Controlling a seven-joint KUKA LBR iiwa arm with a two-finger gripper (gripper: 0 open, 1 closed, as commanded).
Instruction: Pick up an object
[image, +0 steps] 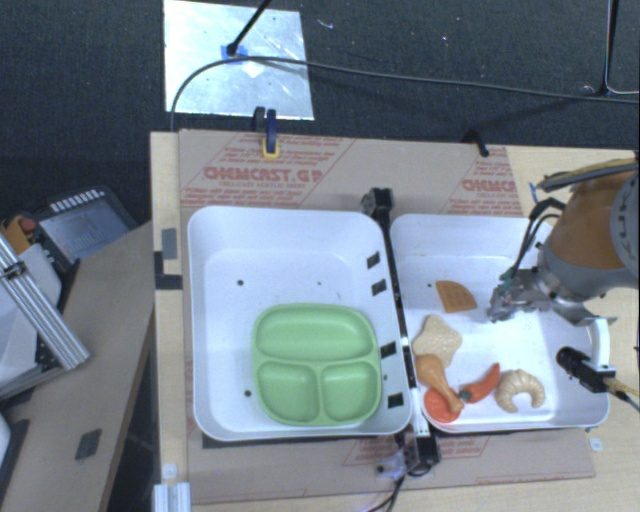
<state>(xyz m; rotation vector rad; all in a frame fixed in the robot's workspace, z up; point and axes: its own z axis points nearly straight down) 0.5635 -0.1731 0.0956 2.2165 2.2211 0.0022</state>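
Arm positioned over the right bin (470, 232); hand (503, 303) low above the bin floor.

The hand sits just right of the tan wedge-shaped piece (456, 295) in the middle of the right bin; whether it is open or closed cannot be determined, and nothing is visible in its grip. Nearer in the same bin lie a chicken drumstick (437, 355), a red chili pepper (481, 383), a croissant (521, 389) and a red tomato slice (436, 404), the drumstick overlapping the slice. The left bin (280, 235) contains a green divided plate (316, 363) toward its near side. Both bins rest on the table (330, 165).
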